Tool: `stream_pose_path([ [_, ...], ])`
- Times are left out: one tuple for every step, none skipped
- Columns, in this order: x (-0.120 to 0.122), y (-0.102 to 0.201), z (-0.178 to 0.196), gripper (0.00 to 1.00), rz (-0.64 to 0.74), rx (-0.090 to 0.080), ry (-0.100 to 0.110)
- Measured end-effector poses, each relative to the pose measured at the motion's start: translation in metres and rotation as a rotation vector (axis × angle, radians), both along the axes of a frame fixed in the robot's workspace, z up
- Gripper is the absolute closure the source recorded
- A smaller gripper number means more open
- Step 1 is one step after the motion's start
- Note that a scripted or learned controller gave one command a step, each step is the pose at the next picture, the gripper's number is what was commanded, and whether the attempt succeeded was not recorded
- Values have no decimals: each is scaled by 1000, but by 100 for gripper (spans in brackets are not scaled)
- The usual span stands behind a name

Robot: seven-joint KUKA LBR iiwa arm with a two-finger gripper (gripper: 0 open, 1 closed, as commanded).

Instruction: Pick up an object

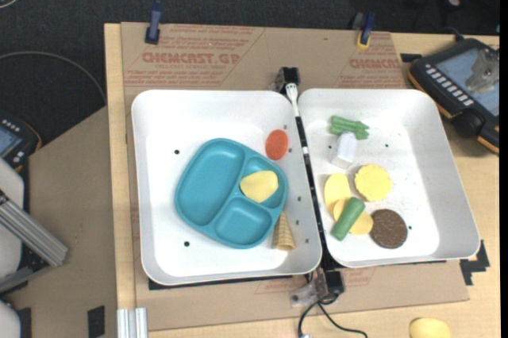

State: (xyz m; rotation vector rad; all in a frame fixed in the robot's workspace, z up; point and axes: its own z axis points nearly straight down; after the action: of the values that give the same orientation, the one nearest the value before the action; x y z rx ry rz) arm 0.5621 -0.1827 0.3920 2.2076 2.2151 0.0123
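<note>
A green cylinder (348, 218) is seen lying in the right bin (444, 170), just left of the brown cookie (389, 228), its long axis tilted near-upright; no object is gripped.

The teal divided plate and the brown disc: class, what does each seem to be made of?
The teal divided plate looks like moulded plastic: even colour, smooth rounded compartment walls, a soft sheen. The brown disc looks like matte plastic play food, perhaps a cookie or patty; its surface is dull and speckled, but the material is uncertain.
</note>
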Motion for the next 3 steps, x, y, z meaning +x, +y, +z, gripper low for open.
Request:
stream_pose_path([
  [-55,-27,-133,100,-9,9,29],
  [-32,-42,154,100,-2,-6,-6],
  [-61,-41,7,100,-5,10,29],
])
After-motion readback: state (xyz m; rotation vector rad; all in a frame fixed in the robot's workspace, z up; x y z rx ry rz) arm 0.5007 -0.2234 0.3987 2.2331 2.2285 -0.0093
